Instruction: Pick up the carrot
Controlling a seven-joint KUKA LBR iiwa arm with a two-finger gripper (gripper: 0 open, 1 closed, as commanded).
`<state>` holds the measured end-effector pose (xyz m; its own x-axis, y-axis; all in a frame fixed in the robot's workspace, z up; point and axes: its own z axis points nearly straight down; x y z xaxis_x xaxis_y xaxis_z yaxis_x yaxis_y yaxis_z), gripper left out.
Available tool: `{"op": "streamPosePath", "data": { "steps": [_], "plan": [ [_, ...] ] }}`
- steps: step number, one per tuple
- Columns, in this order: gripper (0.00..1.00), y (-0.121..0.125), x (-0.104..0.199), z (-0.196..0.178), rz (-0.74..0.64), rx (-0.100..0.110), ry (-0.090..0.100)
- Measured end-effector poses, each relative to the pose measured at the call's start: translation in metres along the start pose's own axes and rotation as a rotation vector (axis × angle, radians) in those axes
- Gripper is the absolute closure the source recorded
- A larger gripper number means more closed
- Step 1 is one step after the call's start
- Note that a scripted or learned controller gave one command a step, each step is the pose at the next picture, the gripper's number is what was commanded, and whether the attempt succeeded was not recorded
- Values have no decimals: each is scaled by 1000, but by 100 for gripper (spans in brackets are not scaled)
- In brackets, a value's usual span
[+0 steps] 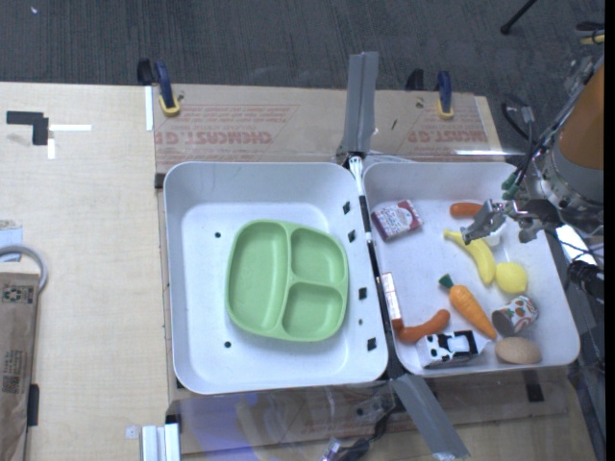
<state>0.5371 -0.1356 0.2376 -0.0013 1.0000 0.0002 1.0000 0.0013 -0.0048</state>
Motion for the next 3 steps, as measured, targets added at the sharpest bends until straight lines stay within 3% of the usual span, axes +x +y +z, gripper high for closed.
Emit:
{"op": "streamPosePath", "data": {
  "steps": [1, 2, 3],
  "plan": [
    [0, -48, 12, 147, 252, -2, 1],
    [100, -48, 11, 138, 257, -1, 1],
    [100, -23, 66, 47, 440, -2, -1]
  ]
}}
